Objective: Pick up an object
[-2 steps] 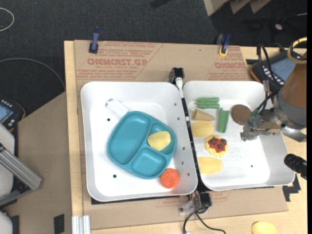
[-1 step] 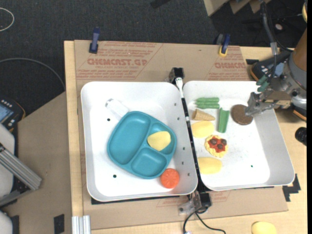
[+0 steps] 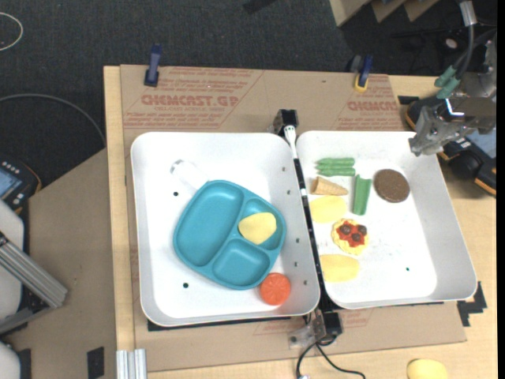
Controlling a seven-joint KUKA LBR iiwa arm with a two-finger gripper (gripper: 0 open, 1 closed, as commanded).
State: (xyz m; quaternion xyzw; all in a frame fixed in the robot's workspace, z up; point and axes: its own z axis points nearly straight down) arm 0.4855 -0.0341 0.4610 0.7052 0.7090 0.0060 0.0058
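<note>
I see the left bin point(image 3: 150, 212) holding a blue divided plate point(image 3: 209, 235) at centre frame, a yellow piece point(image 3: 257, 227) in one compartment. The right bin point(image 3: 442, 235) carries a brown disc point(image 3: 390, 185), near its upper right. The gripper point(image 3: 430, 136) sits at that bin's upper-right corner; I cannot tell its opening.

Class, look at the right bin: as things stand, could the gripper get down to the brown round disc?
Probably yes. The gripper hovers at the right bin's far right corner, the brown disc lies nearby, apart from the green stick, and nothing covers it.
</note>
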